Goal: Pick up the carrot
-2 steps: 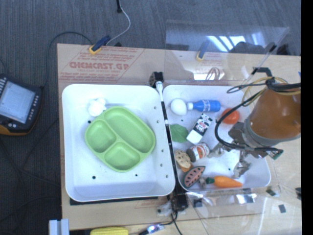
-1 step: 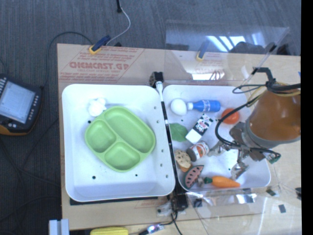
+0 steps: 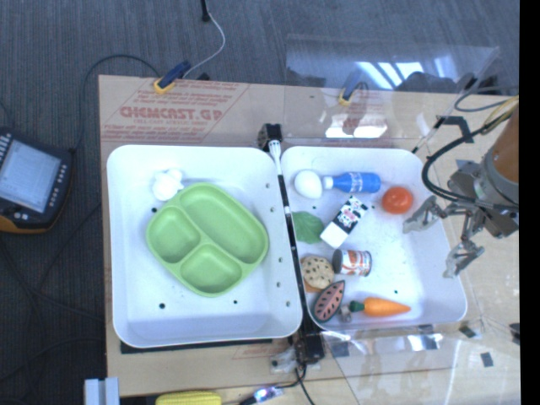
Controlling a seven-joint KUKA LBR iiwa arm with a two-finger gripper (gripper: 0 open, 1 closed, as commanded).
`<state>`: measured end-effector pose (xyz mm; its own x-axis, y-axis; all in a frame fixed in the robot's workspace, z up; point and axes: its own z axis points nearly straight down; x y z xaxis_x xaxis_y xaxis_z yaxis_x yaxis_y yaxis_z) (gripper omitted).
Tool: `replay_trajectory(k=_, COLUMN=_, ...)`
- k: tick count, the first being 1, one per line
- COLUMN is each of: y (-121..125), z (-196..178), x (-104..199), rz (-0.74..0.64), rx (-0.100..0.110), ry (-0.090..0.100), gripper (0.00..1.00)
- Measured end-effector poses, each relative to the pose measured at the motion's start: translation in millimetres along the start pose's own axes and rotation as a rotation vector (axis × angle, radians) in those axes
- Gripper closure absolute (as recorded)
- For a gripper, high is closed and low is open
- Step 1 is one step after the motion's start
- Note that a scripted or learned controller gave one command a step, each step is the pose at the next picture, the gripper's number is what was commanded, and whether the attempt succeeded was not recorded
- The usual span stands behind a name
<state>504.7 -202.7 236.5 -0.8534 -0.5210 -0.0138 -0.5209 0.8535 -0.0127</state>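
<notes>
The gripper (image 3: 440, 239) hangs over the right rim of the right bin (image 3: 439, 287), fingers (image 3: 419, 218) spread wide and holding nothing. The carrot (image 3: 384, 308) lies below and left of it, well apart, near the bin's front wall. A can (image 3: 353, 262) stands to its left, a tomato (image 3: 397, 199) up-left.

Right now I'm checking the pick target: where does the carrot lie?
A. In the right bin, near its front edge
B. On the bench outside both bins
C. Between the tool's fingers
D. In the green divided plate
A: the carrot lies in the right bin by its front wall, apart from the tool.
</notes>
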Motion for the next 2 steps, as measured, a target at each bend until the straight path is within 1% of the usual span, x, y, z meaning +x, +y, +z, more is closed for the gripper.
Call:
replay_trajectory(k=1, y=1, z=115, x=16, rz=-0.212, rx=-0.022, ry=0.010, gripper=0.00)
replay_trajectory(k=2, y=33, z=145, x=-5, rz=-0.551, rx=-0.006, ry=0.011, gripper=0.00)
